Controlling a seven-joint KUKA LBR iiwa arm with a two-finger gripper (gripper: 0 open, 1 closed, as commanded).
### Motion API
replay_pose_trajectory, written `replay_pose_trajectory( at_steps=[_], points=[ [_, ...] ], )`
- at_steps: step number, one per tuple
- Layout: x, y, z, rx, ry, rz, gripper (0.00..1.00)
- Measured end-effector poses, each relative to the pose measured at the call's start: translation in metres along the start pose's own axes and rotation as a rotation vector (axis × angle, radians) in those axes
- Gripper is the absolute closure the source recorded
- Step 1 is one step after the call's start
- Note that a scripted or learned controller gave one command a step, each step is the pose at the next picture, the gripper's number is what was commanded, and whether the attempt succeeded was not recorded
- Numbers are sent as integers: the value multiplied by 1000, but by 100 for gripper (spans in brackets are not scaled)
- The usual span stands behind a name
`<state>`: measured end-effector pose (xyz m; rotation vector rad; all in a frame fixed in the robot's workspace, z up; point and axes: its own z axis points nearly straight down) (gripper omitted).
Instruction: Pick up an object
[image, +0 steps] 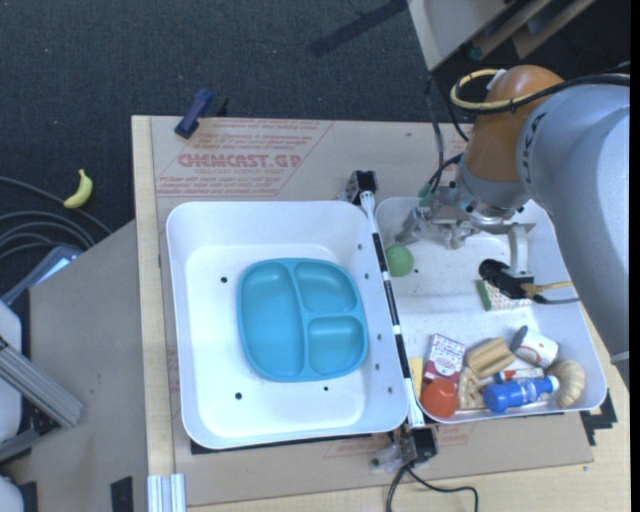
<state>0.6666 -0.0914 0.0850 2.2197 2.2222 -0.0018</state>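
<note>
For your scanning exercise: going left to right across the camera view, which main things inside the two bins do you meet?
Blue divided plate → green ball → orange-red round thing → blue bottle → croissant-shaped thing.

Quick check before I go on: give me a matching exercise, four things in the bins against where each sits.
Things:
1. blue divided plate
2. green ball
3. blue bottle
4. gripper

Places:
A. near end of the right bin, in the pile
B. far end of the right bin, above its floor
C. middle of the left bin
D. right bin, against the wall shared with the left bin

Pairs: 1-C, 2-D, 3-A, 4-B
</note>
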Motion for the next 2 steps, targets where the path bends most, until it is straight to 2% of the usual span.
replay_pose_trajectory(
  at_steps=[2],
  points=[
    [-1,0,0,0,0,0,0]
  ],
)
